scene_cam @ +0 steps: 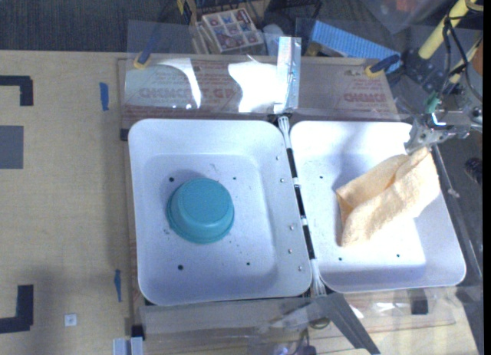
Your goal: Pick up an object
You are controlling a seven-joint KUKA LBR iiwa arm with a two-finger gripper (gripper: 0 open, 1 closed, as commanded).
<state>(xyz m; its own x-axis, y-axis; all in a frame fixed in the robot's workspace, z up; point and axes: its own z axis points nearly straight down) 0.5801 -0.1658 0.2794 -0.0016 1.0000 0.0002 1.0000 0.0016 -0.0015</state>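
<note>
So the yellow cloth [387, 196] is lying in the right bin [360, 269], crumpled and spreading from about the middle of the bin up toward its far right corner, and that upper corner of the cloth is looking pulled up into a point right where the gripper [420, 140] is sitting. The fingers are pinching together on that tip, so the gripper is gripping the cloth by its corner while the rest is draping down onto the bin floor. The arm is coming in from the right edge, with cables and a bit of metal bracket showing around it. Over in the left bin [153, 269] a teal bowl [200, 209] is sitting upside down, a bit left of centre, well apart from the cloth. The two bins are sitting side by side, touching along the middle seam, on a wooden bench [61, 192] with some blue tape marks [103, 96] and clutter behind.
</note>
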